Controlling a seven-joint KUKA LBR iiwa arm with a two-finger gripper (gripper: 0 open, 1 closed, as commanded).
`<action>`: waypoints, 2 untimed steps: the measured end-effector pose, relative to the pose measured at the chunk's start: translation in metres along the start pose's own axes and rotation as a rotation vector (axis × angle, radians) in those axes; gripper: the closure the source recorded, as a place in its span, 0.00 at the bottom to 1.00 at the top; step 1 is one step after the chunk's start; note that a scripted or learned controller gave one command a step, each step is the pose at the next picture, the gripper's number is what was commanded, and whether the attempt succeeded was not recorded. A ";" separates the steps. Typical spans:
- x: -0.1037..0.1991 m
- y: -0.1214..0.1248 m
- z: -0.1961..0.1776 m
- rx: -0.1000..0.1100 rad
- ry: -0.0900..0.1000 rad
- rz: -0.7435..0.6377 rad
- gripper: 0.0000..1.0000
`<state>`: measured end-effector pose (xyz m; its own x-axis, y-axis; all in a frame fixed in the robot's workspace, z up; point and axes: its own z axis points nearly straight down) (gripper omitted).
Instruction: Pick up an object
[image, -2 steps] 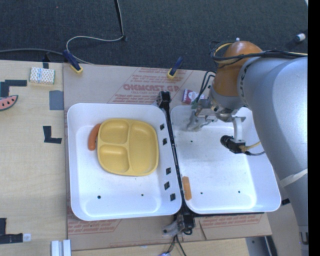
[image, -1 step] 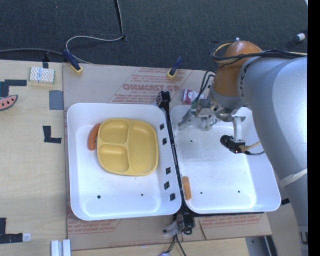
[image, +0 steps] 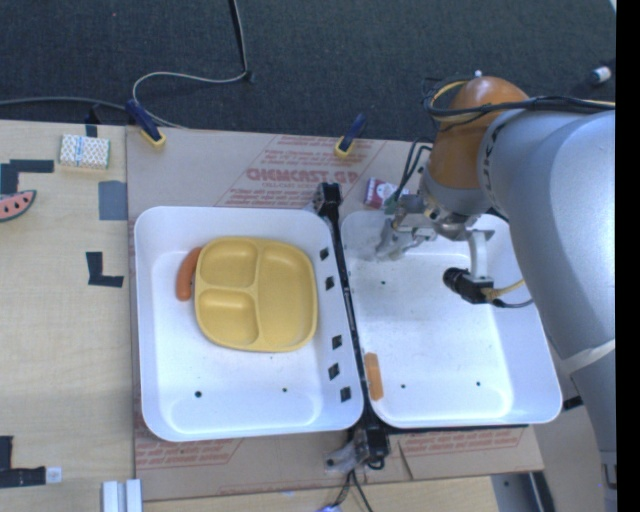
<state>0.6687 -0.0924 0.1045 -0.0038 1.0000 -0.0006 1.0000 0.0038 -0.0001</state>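
Nearest the camera, the grey arm (image: 560, 260) fills the right side, its orange band (image: 470, 125) above the wrist. Pincer (image: 392, 240) sits low at the upper left corner of the right bin (image: 500, 400); whether it is wide or narrow cannot be told, and nothing is visible in it.

2 white bins lie side by side on the tabletop. Left bin (image: 230, 415) carries a yellow divided plate (image: 255, 295) with 3 compartments; an orange sausage-like piece (image: 185, 275) lies touching the plate's left edge. Another small orange piece (image: 372, 375) rests in the right bin against its left wall, well apart from the pincer.

Step in hand, by judgement: the approach, with no pick made yet. Closest candidate is the small orange piece; the next move would call for travel along the left wall toward the near side, then a descent that clears that wall.

Writing: red print on the cardboard (image: 290, 175) above the bins, partly legible as "CHEMCAST GP"; not certain.
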 end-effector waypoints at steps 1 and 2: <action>0.000 0.000 0.000 0.000 0.000 0.000 0.00; -0.006 0.000 0.019 0.000 -0.001 0.003 0.00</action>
<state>0.6684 -0.0985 0.0851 -0.0013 1.0000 -0.0015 1.0000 0.0013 -0.0003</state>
